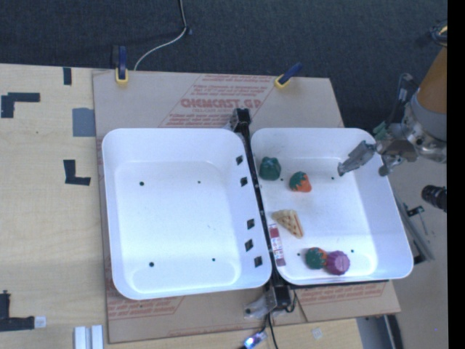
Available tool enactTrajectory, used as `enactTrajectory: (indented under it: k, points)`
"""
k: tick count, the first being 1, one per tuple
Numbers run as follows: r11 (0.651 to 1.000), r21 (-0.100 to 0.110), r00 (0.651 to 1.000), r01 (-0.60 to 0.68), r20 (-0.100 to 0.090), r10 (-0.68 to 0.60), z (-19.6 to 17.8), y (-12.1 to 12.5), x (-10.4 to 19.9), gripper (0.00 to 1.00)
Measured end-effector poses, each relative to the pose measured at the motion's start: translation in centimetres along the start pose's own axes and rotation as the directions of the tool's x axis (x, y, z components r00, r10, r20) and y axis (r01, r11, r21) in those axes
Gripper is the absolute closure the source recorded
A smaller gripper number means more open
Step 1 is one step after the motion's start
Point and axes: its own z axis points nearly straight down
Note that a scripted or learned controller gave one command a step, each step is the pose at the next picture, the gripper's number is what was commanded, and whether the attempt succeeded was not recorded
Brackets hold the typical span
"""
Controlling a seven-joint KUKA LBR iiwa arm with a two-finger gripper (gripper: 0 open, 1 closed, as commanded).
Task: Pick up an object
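The hand (369, 157) hangs over the top right part of the right bin (378, 202), w/ nothing in it. Its two fingers are spread apart. In that bin: a green toy (270, 168) near the top left, an orange & green toy (300, 182) just beside it, a tan wedge (288, 222) in the middle, and a green & purple toy (327, 260) at the bottom. The left bin (116, 195) sits next to it on the bench (43, 195).

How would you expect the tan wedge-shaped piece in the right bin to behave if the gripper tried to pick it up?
The tan wedge looks flat and low, so it will probably slide on the smooth right bin rather than roll. It lies clear of its neighbours, which should ease access, but its tapered sides may slip out of a pinch.
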Motion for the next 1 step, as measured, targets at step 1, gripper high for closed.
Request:
enactTrajectory:
  k: [1]
  points:
    - [1.0,-0.018,1.0,-0.001,0.009,0.001,-14.77,1.85,-4.17,0.0]
